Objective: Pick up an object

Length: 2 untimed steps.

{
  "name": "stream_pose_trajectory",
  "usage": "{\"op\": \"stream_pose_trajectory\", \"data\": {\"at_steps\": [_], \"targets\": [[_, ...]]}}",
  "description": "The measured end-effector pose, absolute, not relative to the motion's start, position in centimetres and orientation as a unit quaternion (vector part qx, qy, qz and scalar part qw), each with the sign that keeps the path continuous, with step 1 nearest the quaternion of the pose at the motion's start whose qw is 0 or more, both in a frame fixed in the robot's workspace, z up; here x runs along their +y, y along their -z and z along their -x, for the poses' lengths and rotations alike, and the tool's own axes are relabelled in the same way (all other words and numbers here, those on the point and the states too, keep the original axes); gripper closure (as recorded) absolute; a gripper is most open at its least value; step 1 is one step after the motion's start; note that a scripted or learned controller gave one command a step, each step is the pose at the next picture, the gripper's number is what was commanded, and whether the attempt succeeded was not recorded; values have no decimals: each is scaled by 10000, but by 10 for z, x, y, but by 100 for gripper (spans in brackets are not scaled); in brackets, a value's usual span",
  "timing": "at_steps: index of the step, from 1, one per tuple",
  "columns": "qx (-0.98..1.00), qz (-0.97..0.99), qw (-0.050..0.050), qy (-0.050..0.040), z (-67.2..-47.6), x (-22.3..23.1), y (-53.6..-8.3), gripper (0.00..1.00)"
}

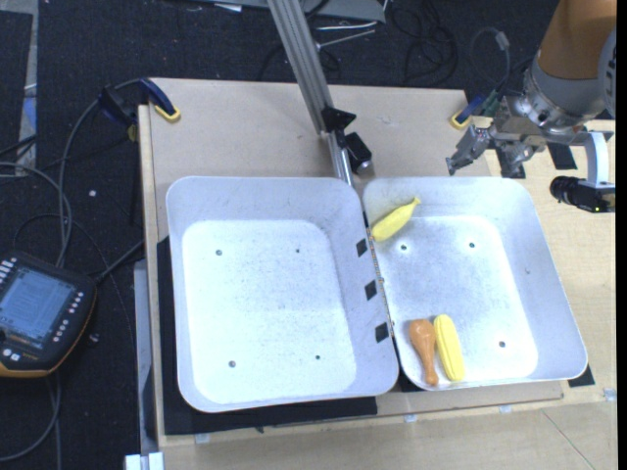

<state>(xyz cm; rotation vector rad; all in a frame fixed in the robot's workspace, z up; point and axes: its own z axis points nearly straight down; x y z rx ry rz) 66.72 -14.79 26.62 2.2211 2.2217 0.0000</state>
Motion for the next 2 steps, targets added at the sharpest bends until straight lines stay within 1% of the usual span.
{"op": "stream_pose_trajectory", "data": {"at_steps": [1, 2], "targets": [[7074, -7069, -16, 11, -665, -138, -217, 0], [7072, -7070, -11, 10, -664, -140, -175, 0]]}}
